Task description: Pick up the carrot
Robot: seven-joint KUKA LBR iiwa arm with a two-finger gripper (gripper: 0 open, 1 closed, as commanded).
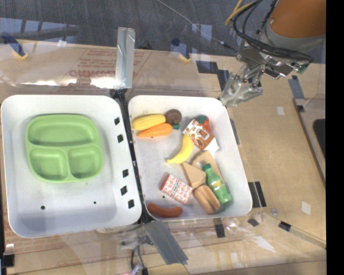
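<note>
The carrot [155, 131] is orange with a small green tip and lies flat in the right bin [232, 148], near its upper left corner, just below a yellow corn cob [148, 121]. My gripper [239, 91] hangs over the right bin's upper right corner, well to the right of the carrot. Nothing shows between its fingers.
The right bin also holds a brown round item [173, 116], a juice carton [198, 132], a banana [183, 150], a green bottle [217, 185], a hot dog bun [205, 198], a sausage [165, 211] and a red-white box [176, 188]. The left bin [23, 205] holds a green divided plate [65, 146].
</note>
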